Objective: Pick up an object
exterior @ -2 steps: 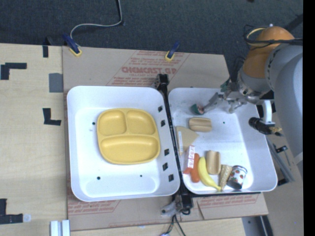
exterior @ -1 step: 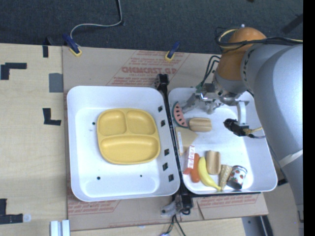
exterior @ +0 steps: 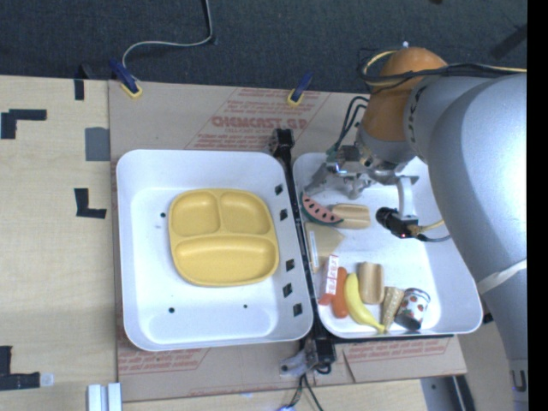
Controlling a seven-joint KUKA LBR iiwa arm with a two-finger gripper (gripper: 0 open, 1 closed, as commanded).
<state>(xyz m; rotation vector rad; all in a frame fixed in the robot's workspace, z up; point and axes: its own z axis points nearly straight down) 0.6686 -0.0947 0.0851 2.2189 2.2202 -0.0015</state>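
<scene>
The right bin [exterior: 441,268] holds several toy foods. A watermelon slice [exterior: 320,211] and a tan bread roll [exterior: 352,216] lie near its far left corner. Nearer the front lie a yellow banana [exterior: 360,303], an orange-red carrot [exterior: 341,292], a tan bun piece [exterior: 370,281], a cone [exterior: 391,305], a small red-and-white packet [exterior: 329,273] and a grey-and-red round object [exterior: 413,308]. My gripper [exterior: 342,176] hangs low at the bin's far end, just beyond the watermelon and the roll. I see nothing held in it.
The left bin [exterior: 141,229] holds a yellow divided plate [exterior: 224,235]. A black-clipped divider [exterior: 291,221] runs between the two bins. The big grey arm [exterior: 479,169] covers the right bin's far right side.
</scene>
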